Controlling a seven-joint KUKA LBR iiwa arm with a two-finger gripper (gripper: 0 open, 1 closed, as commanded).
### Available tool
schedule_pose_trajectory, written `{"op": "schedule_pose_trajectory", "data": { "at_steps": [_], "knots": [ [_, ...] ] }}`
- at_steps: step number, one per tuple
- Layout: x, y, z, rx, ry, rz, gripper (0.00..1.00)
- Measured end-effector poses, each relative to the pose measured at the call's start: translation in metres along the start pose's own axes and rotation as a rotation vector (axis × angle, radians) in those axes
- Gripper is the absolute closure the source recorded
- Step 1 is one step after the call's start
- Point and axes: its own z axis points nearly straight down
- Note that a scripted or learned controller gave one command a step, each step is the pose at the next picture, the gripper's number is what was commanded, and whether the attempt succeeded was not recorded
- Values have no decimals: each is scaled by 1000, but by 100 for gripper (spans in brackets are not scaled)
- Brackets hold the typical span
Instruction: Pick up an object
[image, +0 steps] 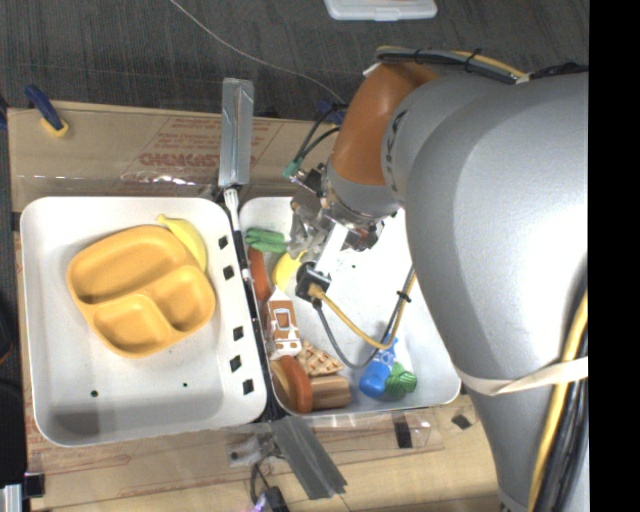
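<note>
Gripper (305, 262) low in right bin (432, 352), near its left wall, over a yellow item (287, 270) beside a green piece (265, 240); finger state can't be told. More toys along that wall: waffle (320, 360), blue object (375, 378). Left bin (60, 400) holds yellow divided tray (140, 288), banana (188, 240) touching it

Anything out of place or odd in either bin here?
Nothing looks spilled or broken. The toys in the right bin are crowded against its left wall, and a yellow banana lies wedged behind the yellow divided tray in the left bin.
</note>
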Motion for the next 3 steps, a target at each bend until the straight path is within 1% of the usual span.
{"op": "schedule_pose_trajectory", "data": {
  "at_steps": [1,2,3],
  "knots": [
    [-19,32,-39,1,-3,-279,100],
    [-44,41,22,10,-8,-255,100],
    [-43,42,20,6,-6,-255,0]
  ]
}}
